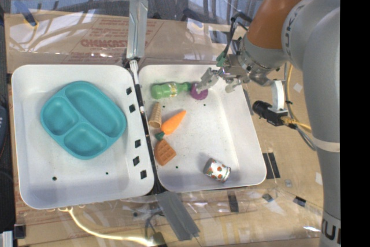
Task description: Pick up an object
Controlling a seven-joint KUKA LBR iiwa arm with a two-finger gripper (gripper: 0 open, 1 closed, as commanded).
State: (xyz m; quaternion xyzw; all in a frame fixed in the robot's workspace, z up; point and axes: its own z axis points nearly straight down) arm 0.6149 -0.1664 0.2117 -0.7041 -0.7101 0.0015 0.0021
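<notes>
Landmark: right bin [243, 142], white and shallow, on the worktop [69, 37]. Grey arm [312, 37] with orange band comes in from the bin's right side, tool [222, 79] sits over the bin's far edge, fingers look spread apart with nothing between them, so released. One finger [207, 76] reaches toward a small purple object [200, 92] in the bin's far part, tip just beside or touching it, cannot tell which. Green bottle [169, 89] lies on its side just left of the purple thing, touching or nearly so. Toy carrot [173, 121] lies tilted near the bin's middle-left, ice cream cone [155, 115] just beside it by the left wall, waffle-like orange piece [165, 153] nearer the front-left. Small patterned cup [217, 169] tipped over at the bin's front. Left bin [29, 170] touches the right bin's left wall, holds a teal divided plate [84, 118].
</notes>
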